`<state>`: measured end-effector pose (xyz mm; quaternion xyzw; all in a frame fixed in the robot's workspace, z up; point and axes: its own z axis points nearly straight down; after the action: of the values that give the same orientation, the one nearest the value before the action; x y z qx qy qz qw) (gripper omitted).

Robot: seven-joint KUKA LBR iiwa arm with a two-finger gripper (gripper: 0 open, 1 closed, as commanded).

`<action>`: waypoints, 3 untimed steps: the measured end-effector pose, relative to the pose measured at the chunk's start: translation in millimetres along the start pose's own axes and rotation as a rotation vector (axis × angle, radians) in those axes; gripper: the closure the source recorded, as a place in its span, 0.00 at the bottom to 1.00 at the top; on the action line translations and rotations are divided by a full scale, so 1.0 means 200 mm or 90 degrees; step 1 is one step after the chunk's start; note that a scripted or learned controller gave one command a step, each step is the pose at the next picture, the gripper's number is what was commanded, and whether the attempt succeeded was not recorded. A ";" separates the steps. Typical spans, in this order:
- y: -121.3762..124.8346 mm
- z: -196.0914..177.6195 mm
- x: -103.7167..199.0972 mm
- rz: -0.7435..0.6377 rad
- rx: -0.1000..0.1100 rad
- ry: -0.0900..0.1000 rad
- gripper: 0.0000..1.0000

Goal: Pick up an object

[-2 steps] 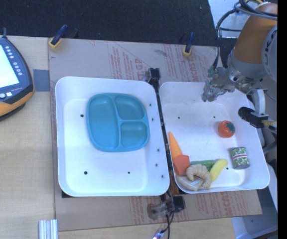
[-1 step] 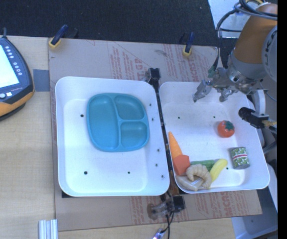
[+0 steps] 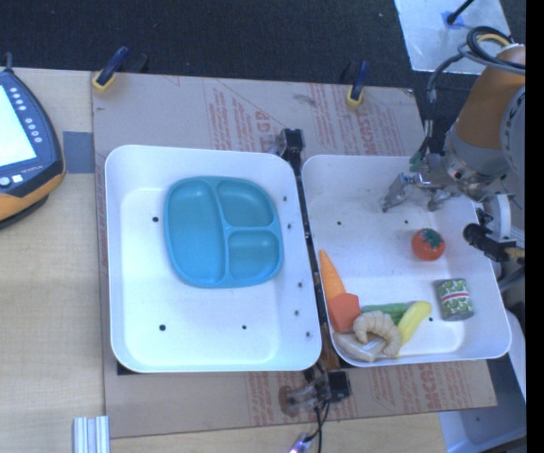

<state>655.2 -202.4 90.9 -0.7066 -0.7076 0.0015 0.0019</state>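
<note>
My gripper (image 3: 411, 198) hangs over the far part of the right bin (image 3: 366, 182), with its fingers spread open and nothing between them. A red tomato (image 3: 429, 243) lies just in front of it, a little to the right. A small green and red block (image 3: 454, 299) rests near the bin's right wall. Along the near left side lie an orange carrot (image 3: 334, 288), a green vegetable (image 3: 386, 309), a yellow piece (image 3: 415, 316) and a pale shrimp (image 3: 378, 329), bunched together.
A blue divided plate (image 3: 225, 231) sits in the left bin (image 3: 135, 310). A teach pendant (image 3: 8, 154) lies on the bench at far left. Clamps (image 3: 110, 69) hold the cardboard's far edge. The arm's body (image 3: 489, 111) stands over the right bin's far right corner.
</note>
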 end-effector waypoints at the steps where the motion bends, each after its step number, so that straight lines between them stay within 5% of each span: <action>1: -0.39 0.00 -0.05 -0.002 0.000 -0.001 0.00; 2: -0.39 -0.05 -0.05 -0.003 0.001 -0.001 1.00; 3: -0.58 -0.51 0.15 -0.002 -0.002 0.000 1.00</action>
<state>540.1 -172.9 194.3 -0.7056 -0.7086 0.0006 0.0009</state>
